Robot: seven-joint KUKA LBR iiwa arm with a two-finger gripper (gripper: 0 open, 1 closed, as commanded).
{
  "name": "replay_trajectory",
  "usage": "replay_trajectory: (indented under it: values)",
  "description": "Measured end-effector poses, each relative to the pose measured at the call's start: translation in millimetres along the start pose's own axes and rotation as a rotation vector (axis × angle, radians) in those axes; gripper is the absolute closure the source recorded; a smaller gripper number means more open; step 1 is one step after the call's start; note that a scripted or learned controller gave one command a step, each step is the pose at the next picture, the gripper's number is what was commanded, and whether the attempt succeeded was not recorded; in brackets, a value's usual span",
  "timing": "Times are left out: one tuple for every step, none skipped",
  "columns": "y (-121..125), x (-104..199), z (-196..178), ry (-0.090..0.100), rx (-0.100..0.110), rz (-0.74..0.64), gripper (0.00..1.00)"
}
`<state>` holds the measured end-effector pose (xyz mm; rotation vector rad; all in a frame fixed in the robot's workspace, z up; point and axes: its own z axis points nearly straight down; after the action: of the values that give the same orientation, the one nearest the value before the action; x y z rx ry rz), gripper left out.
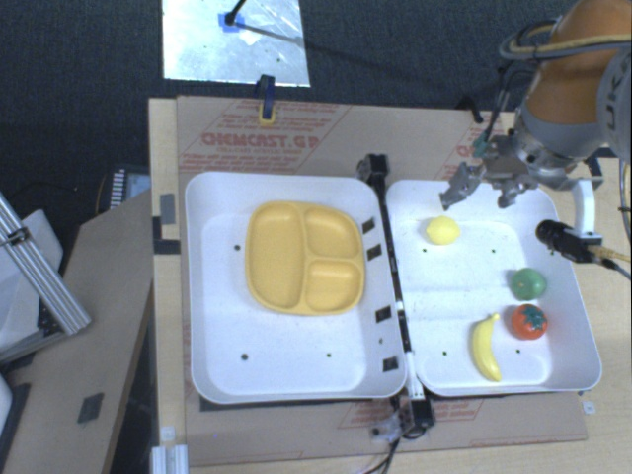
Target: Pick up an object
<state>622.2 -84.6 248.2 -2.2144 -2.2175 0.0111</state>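
The gripper [481, 192] hangs with its fingers spread open and holding nothing at the upper right of the frame, just above the yellow ball [442, 230] in the right bin [464, 294], while the banana [485, 347], tomato [527, 322] and green ball [527, 283] sit at the lower right.

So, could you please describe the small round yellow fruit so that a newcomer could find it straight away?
Start at the right-hand shallow white bin of the two on the bench. Near that bin's far left corner, just below the grey arm's gripper, lies the small round yellow fruit. It sits alone, apart from the long yellow banana, the green ball and the orange-red fruit clustered at the near right.
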Motion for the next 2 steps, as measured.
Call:
replay_trajectory:
  values:
    - [2, 0, -7, -0.001, -0.012, -0.002, 0.00]
    - [2, -2, 55, 0.000, -0.008, 0.001, 0.00]
